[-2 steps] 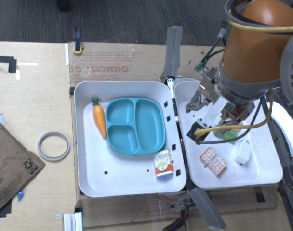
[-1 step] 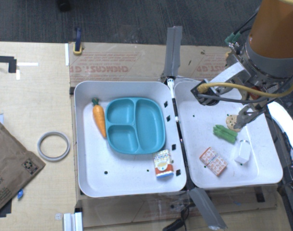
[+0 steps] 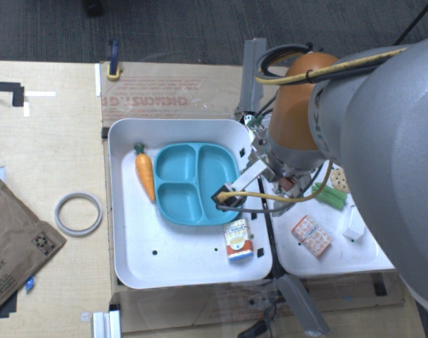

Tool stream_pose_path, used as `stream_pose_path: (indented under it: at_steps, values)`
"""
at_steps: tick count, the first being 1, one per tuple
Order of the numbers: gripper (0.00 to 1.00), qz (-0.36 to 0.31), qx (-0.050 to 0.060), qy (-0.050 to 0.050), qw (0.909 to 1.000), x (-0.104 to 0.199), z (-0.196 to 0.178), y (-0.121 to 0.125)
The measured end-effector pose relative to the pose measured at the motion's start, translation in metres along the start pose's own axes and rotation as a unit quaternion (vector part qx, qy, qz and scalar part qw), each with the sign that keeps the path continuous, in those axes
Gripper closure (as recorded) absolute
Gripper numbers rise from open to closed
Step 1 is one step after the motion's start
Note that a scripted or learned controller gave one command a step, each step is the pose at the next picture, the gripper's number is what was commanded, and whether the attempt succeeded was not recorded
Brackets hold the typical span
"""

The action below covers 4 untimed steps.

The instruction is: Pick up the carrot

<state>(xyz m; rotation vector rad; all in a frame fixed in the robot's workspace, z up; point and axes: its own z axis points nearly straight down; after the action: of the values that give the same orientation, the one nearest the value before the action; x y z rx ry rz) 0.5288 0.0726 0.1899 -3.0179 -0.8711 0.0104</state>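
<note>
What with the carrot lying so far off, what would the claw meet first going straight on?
Probably the shared bin rim or the blue tray's right edge; depth is unclear. The claw points down there, well right of the carrot.

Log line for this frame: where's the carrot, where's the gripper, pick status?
carrot: lies in left bin, left of blue tray, untouched | gripper: by tray's right side, apart from carrot | pick: not done

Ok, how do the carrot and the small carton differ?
The carrot is orange, long and tapered with a green top; the carton is short, boxy and printed. The carrot lies left of the blue tray, the carton by its near right corner. Both rest in the left bin.
</note>
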Motion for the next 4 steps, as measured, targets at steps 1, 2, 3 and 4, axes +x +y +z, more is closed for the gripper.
stream_pose_path:
  at_steps: [1, 2, 3, 4]
  values:
    - [0.00, 0.001, -0.001, 0.001, 1.0000, 0.092, -0.024, 0.067]
    - [0.00, -0.044, 0.000, 0.000, 0.9990, 0.141, 0.049, 0.006]
    - [0.00, -0.299, -0.002, 0.014, 0.9542, 0.104, 0.085, 0.012]
    - [1.00, -0.304, 0.002, 0.026, 0.9525, 0.113, 0.076, 0.000]
